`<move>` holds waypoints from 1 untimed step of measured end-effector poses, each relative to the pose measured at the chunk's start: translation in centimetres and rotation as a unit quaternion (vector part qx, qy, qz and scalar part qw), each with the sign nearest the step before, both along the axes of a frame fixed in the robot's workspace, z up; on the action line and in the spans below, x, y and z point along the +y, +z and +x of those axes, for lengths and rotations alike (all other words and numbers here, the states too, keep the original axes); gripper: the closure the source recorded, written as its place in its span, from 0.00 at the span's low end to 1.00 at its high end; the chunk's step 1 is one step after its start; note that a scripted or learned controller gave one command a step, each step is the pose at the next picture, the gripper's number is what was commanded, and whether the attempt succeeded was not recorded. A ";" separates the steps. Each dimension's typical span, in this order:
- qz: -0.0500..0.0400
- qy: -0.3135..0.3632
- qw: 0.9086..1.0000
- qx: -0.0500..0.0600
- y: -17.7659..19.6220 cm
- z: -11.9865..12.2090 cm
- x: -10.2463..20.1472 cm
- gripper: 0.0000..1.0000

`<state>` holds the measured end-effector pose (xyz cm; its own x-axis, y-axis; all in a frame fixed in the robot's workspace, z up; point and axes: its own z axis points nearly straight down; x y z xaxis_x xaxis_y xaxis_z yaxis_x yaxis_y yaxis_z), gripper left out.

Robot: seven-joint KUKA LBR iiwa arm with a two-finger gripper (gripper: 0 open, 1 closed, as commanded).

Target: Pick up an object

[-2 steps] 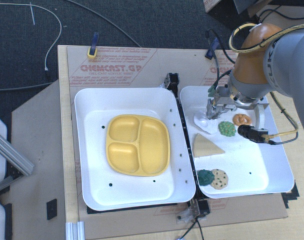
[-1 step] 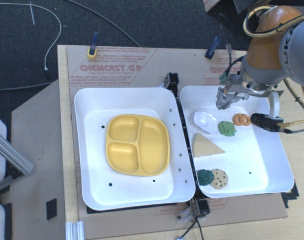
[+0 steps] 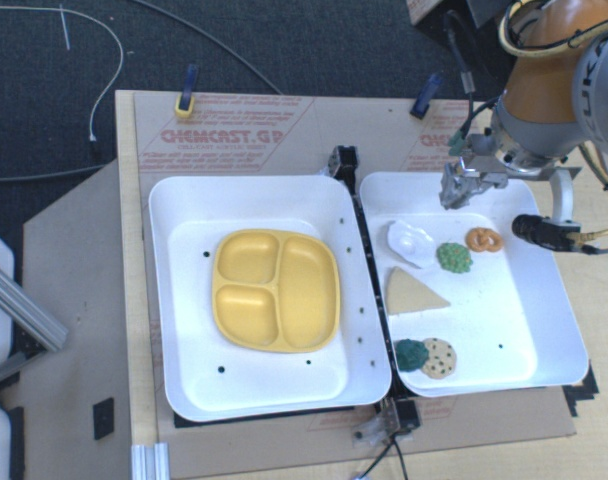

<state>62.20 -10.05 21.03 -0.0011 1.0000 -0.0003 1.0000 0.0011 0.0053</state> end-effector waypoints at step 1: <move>0.001 0.002 1.000 0.001 1.4 -0.3 5.7 1.00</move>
